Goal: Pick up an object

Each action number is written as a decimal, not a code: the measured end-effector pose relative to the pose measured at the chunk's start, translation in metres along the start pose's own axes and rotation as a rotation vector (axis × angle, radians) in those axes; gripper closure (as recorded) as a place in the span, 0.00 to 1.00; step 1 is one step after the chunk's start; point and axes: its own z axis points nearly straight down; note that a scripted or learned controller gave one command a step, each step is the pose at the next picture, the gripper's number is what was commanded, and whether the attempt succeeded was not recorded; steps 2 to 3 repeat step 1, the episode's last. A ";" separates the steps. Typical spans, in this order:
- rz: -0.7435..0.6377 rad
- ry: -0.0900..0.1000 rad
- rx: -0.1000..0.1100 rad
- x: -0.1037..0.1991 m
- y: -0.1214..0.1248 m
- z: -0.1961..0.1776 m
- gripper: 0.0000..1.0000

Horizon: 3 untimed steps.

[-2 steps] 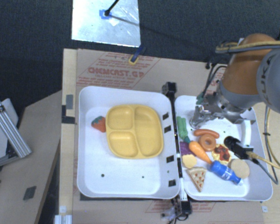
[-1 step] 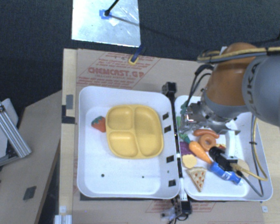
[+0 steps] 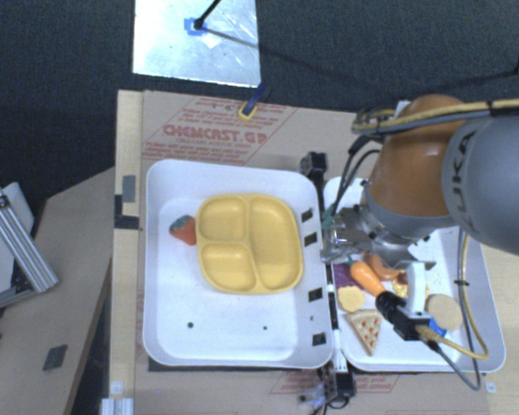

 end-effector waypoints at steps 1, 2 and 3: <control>0.007 -0.002 -0.002 -0.005 0.008 0.007 1.00; 0.007 -0.002 -0.002 -0.005 0.008 0.007 1.00; 0.007 -0.002 -0.002 -0.005 0.008 0.007 1.00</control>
